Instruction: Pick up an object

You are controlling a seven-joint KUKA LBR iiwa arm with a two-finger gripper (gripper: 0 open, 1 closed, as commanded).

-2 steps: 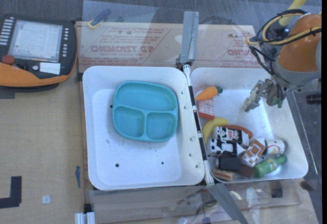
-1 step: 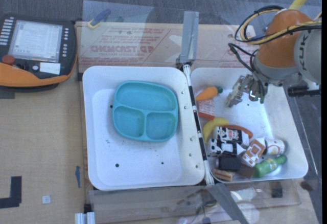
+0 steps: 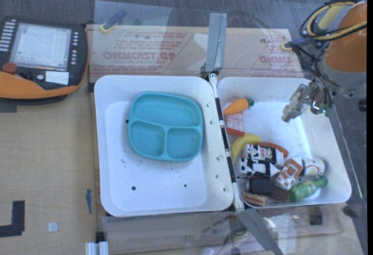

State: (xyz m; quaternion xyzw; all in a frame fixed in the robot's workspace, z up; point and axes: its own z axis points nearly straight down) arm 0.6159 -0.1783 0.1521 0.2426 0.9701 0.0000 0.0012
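Honestly, we can't tell the gripper's [image 3: 303, 103] state, & w/ the carrot [image 3: 236, 106] apart but banana [image 3: 245, 143], toys packed tight, we risk a misgrab.

High slanted view over both bins [image 3: 111, 149]

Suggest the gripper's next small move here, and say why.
Probably travel toward the near-left part of the right bin, then descend. The gripper hovers above bare floor at the far right, with nothing between its fingers, while the banana and other objects cluster there.
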